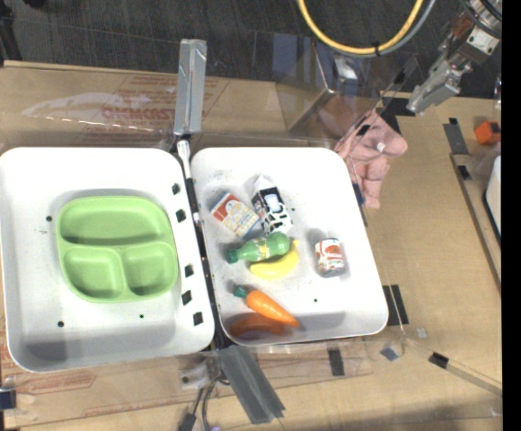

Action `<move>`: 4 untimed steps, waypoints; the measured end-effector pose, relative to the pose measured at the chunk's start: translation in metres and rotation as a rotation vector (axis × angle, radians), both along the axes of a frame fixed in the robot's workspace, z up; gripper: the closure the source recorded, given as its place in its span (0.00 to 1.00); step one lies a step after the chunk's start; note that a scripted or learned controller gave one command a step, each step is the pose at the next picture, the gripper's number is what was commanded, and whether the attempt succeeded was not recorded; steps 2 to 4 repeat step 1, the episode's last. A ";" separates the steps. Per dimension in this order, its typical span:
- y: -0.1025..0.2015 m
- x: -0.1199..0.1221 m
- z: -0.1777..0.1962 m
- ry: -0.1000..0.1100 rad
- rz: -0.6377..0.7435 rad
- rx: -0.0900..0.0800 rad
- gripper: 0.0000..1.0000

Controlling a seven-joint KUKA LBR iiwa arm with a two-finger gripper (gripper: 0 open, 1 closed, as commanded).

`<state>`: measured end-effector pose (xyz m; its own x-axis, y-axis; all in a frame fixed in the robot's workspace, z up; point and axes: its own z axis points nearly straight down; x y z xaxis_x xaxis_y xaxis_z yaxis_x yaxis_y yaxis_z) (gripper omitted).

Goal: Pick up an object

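The can, standing apart at the right of the right bin, is best approached from above by the tool, whose opening cannot be told.

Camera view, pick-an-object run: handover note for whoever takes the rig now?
Gripper: above the right bin's far right corner, a pink cloth hanging right under it; whether the fingers actually clamp it cannot be told.
Right bin holds: carrot, banana, green bottle, can, two small cartons.
Left bin: green divided tray.
Done: possibly a lift of the cloth, unconfirmed.
Left: confirm the grasp; otherwise retry a pick.
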<state>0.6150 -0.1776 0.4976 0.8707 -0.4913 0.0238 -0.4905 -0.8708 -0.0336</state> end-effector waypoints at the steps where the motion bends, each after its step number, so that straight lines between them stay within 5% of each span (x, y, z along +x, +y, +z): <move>1: 0.038 -0.003 -0.057 0.048 -0.589 -0.006 1.00; 4: 0.038 -0.003 -0.057 0.048 -0.589 -0.006 1.00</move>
